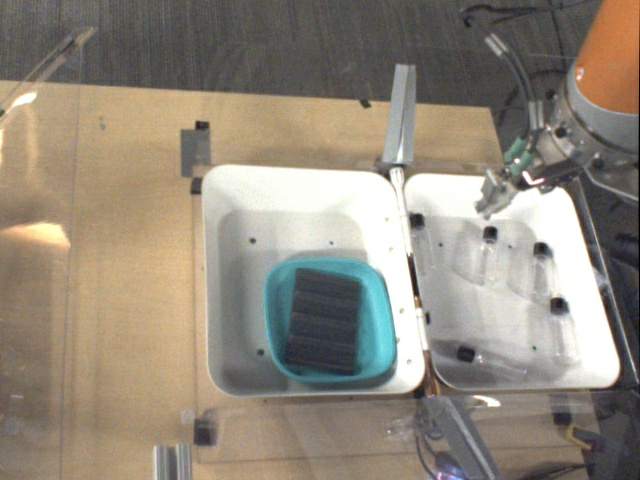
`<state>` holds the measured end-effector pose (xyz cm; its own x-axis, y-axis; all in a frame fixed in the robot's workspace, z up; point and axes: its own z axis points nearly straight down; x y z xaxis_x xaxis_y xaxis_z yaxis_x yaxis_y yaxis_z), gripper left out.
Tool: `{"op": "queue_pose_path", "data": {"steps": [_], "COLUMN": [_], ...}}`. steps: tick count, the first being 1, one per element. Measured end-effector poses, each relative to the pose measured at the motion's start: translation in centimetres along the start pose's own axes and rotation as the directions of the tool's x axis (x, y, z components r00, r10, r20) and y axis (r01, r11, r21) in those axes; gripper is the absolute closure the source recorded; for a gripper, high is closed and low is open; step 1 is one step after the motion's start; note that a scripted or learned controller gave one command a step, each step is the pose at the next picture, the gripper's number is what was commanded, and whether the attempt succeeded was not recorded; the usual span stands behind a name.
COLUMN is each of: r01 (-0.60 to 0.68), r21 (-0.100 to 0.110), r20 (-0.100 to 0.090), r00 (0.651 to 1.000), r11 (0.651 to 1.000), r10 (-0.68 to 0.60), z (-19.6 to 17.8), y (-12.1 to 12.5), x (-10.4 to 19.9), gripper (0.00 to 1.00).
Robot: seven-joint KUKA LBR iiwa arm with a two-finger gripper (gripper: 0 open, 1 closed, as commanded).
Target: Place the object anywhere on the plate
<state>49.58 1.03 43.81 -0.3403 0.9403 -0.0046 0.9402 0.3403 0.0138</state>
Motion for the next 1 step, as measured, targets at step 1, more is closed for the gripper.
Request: {"op": "queue_pose_path", "data": {"steps": [1], "r01": [0.007], "r21": [0.011], "r20": [-0.005], "r00": [1.0], "r11": [1.0], "r10": [-0.007], "z": [25.41], "y": [-0.23], "x": [2.82], "gripper": [1.0]}}
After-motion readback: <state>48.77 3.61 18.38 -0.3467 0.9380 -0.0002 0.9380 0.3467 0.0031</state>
